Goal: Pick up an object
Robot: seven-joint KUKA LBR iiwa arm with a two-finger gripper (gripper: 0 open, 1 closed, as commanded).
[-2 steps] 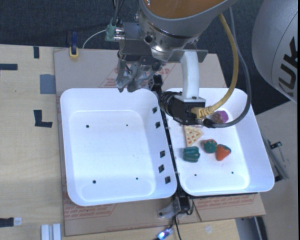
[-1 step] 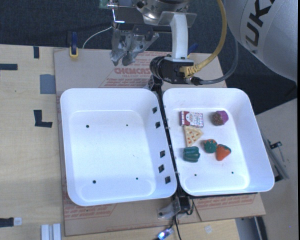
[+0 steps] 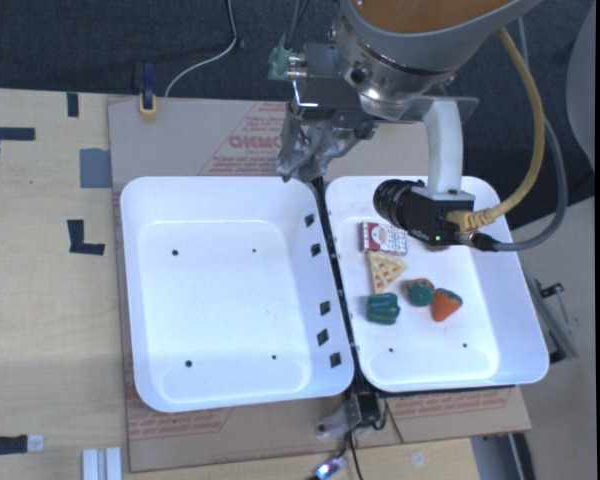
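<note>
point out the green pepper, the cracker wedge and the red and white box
green pepper (image 3: 383, 309), camera view, middle of its body
cracker wedge (image 3: 385, 270), camera view, centre of its yellow face
red and white box (image 3: 381, 237), camera view, middle of its top

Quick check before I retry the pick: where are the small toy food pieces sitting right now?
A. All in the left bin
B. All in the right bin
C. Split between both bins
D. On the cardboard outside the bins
B. The red and white packet, yellow wedge, green pepper and strawberry all lie clustered in the right bin, while the left bin shows bare white floor.
</note>
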